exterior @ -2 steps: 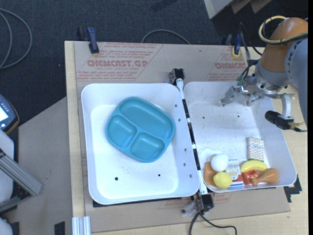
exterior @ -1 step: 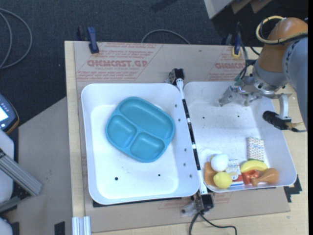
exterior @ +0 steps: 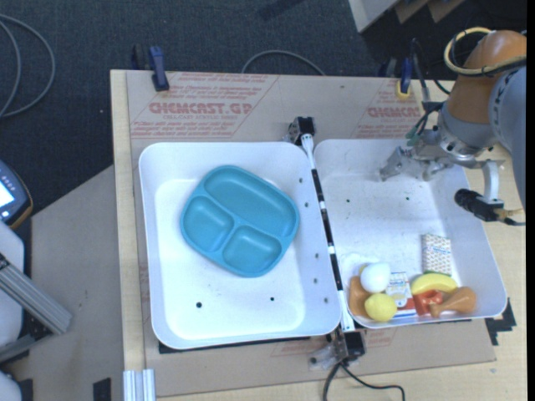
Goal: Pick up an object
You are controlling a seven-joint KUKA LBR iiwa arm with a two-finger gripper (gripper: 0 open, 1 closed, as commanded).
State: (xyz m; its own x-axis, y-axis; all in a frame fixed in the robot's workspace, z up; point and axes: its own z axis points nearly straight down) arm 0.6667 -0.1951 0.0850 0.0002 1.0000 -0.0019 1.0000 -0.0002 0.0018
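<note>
The claw point(exterior: 410, 164) hangs over the far part of the right bin point(exterior: 368, 182), close above its bare floor. Nothing sits between its fingers; their spread cannot be judged from this angle. The objects lie well apart from it, heaped in the bin's near corner: a white egg point(exterior: 374, 276), a yellow lemon point(exterior: 380, 307), a banana point(exterior: 435, 283), an orange piece point(exterior: 456, 301) and a small packet point(exterior: 437, 253). The left bin point(exterior: 167, 224) carries a blue divided plate point(exterior: 240, 220). Step in hand: approach, no grasp made. Next move likely requires travel toward the near corner, then descent onto one separable item, such as the packet
</note>
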